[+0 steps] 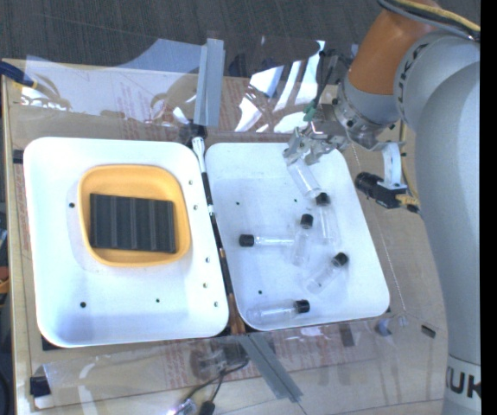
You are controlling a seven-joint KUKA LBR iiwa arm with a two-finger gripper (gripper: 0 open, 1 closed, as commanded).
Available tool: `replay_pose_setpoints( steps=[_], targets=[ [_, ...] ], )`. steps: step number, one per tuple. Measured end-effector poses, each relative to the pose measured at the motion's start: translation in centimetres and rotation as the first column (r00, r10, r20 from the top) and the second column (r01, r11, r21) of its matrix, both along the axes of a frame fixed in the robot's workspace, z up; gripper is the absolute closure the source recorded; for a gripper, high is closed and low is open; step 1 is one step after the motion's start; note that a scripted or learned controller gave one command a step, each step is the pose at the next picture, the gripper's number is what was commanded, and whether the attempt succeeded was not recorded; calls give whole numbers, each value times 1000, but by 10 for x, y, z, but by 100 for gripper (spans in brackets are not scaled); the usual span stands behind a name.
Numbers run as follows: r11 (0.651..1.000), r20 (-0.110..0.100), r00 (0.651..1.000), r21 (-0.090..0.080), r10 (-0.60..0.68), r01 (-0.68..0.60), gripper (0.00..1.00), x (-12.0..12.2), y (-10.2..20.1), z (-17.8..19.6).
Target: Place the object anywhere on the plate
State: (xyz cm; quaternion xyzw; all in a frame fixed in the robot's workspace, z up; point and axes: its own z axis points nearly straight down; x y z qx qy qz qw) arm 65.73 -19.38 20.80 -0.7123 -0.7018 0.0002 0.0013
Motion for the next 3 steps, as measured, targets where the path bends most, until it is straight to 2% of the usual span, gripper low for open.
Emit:
replay_pose_setpoints(
  steps=[1, 2, 3],
  targets=[
    [979, -3, 979, 0, 204, -204, 100, -18, 76, -13],
    [942, -3, 942, 0, 336, -336, 100, -41, 132, -17],
    [896, 1, 896, -2, 445, -445, 100, -14, 178, -16]
  ],
)
